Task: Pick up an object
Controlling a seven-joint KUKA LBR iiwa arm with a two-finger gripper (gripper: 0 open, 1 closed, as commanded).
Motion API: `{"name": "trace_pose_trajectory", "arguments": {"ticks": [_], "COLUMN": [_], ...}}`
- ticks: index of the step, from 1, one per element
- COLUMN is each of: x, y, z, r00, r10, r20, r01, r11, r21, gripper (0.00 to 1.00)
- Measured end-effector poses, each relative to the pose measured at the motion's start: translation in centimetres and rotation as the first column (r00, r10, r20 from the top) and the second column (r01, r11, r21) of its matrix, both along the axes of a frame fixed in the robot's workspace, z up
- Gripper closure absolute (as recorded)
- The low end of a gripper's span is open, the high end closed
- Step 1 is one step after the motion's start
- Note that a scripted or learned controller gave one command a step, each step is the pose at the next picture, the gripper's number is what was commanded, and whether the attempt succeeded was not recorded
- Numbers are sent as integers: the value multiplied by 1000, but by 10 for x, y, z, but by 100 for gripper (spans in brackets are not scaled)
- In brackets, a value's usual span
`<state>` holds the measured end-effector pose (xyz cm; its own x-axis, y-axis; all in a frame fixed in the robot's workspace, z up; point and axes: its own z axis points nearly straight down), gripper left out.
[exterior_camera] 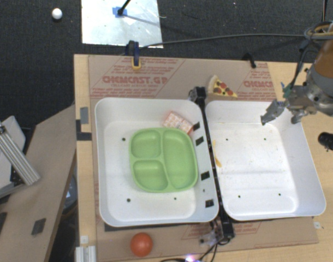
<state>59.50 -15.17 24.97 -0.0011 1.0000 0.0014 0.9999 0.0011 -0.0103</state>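
Green divided plate (pixel 164 160) lies in the left bin (pixel 109 146), a pink packet (pixel 178 122) touching its far rim. My gripper (pixel 282 113) hangs wide and unladen over the right bin (pixel 297 195). Step: approach. Next: traverse left, then descend.

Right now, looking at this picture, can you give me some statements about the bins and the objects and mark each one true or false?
1. The green divided plate lies in the left bin. True.
2. The toy pizza slice lies inside the right bin. False: it rests on the cardboard behind the bins.
3. The gripper is above the right bin's far right corner area. True.
4. The orange ball sits on the green divided plate. False: it lies outside the bins, in front of the left bin.
5. A pink patterned block lies beside the plate's far edge, in the left bin. True.
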Motion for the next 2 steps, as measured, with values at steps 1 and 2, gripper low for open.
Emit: {"name": "trace_pose_trajectory", "arguments": {"ticks": [1,2], "x": [2,2], "y": [0,-6], "z": [7,-52], "r00": [1000,1000], "r10": [3,0], "r20": [12,10], "r01": [-3,0], "r11": [1000,1000], "r21": [-2,-2], "gripper": [0,0]}}
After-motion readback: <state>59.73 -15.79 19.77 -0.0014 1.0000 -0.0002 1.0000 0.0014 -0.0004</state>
